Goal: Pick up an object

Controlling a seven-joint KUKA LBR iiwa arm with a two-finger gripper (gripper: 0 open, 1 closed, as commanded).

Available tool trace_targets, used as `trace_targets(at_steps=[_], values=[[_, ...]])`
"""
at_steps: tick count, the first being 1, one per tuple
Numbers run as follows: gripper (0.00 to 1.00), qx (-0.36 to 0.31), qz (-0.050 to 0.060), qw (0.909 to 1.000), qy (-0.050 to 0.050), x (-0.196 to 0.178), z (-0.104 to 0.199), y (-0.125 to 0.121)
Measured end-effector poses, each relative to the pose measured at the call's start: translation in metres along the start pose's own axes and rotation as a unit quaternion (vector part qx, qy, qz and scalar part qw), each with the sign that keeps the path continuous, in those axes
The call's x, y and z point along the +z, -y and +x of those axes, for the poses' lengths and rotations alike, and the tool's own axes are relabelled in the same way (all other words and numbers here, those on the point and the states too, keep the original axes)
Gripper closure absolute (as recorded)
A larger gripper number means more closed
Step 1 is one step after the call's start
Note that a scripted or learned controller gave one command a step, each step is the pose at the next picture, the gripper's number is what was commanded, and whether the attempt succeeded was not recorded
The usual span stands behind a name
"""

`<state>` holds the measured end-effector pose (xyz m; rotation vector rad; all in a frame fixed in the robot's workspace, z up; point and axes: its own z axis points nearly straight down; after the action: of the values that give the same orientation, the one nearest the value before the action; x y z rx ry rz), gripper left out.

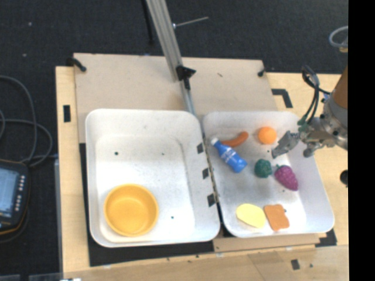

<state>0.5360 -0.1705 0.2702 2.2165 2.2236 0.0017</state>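
1. Objects for picking lie in the right bin [316,209], at the centre-right of the frame: a blue bottle [229,157], a yellow flat piece [251,215], an orange block [276,216], a purple grape-like toy [286,177], an orange sausage shape [235,139], an orange ball [267,135] and a green round toy [263,168]. No single target is marked out, so the aim could fall between two of them.
2. Left bin [146,139] carries a yellow bowl [131,209] at the lower left; it is well apart from the arm and poses little risk.
3. Gripper [296,146] hangs at the right of the frame above the right bin, its fingers spread apart with nothing between them.
4. Purple toy and green toy sit just beside each other below the gripper. A descent there could, I judge, land a finger on one and knock the other aside.
5. Round pieces such as the ball may roll from a closing pinch.
6. Flat yellow piece and orange block lie low; fingers might skid over them.
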Motion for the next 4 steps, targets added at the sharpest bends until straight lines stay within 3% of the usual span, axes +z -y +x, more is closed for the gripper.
trace_targets(at_steps=[1,4], values=[[0.00,0.001,0.000,1.0000,0.000,0.000,0.000,0.000],[0.00,0.001,0.003,1.0000,-0.002,0.166,-0.016,-0.004]])
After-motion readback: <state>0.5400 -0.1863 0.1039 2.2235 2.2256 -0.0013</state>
